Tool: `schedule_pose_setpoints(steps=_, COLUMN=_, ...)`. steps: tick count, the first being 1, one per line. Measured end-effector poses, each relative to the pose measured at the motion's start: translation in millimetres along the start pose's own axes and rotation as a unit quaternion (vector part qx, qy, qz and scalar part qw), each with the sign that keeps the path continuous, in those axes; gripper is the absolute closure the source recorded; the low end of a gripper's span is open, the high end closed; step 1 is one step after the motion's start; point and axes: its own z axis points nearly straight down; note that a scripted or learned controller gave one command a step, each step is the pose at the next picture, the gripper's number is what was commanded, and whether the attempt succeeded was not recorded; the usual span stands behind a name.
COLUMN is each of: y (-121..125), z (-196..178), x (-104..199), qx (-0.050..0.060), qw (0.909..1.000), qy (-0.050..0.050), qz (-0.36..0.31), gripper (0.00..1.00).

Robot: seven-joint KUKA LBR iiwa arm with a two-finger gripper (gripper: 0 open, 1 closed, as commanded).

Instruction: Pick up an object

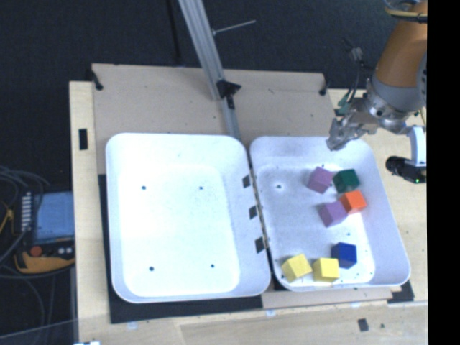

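Nothing picked yet. Gripper hangs at the right bin's upper rim; can't tell jaws' state. Nearest purple block lies just below-left, untouched. Descent, grasp, lift remain.

Single fixed cam is sitting above the bench, looking down at a slant and framing both white bins: left bin and right bin side by side, mid-distance. Arm is entering from frame right. Far bench edge is sitting toward the top.
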Motion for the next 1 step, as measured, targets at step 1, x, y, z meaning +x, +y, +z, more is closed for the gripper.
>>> schedule_pose_setpoints(steps=1, y=-12.3, z=-12.6, x=48.9, qx=0.002, qw=1.0000, qy=0.001, qz=0.000, gripper=1.00)
